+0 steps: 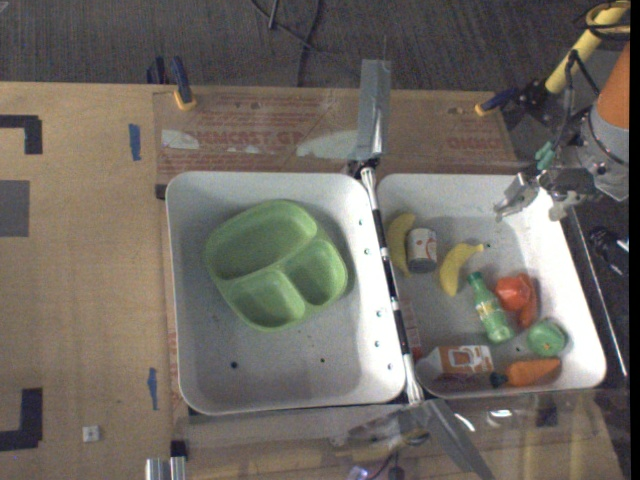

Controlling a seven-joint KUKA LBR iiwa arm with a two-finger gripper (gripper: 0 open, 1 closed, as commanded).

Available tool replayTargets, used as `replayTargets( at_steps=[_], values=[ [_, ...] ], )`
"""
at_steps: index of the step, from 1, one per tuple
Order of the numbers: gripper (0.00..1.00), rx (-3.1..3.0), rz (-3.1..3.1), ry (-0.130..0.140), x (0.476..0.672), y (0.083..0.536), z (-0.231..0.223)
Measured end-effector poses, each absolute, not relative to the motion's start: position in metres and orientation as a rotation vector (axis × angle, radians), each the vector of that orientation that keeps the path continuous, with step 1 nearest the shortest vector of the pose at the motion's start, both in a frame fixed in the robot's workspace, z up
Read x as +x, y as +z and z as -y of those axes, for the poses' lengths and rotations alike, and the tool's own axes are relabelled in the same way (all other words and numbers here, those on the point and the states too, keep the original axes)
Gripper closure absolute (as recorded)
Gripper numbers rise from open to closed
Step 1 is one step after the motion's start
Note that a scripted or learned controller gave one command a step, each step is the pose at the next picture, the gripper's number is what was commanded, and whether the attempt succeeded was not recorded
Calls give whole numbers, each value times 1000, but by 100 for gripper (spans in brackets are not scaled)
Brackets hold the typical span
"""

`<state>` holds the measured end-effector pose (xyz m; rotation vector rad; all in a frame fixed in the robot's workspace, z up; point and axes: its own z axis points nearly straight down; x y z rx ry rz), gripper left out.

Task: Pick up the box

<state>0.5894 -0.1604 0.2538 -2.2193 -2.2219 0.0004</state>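
Observation:
The box [461, 359] is a small orange and white carton lying flat in the near left corner of the right bin [585, 358]. My gripper [531, 198] hangs over the far right part of that bin, well away from the box. Its two fingers stand apart and open, with nothing between them.
The right bin also holds two bananas [457, 266] [399, 240], a small can [423, 249], a green bottle [490, 309], a red piece [516, 293], a green round piece [547, 339] and a carrot [529, 372] beside the box. A green divided plate [277, 276] lies in the left bin [200, 368].

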Motion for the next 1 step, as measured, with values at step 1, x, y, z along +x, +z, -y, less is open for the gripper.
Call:
replayTargets(
  at_steps=[1],
  values=[
    [0,-2247,2196,0,531,200,200]
  ],
)
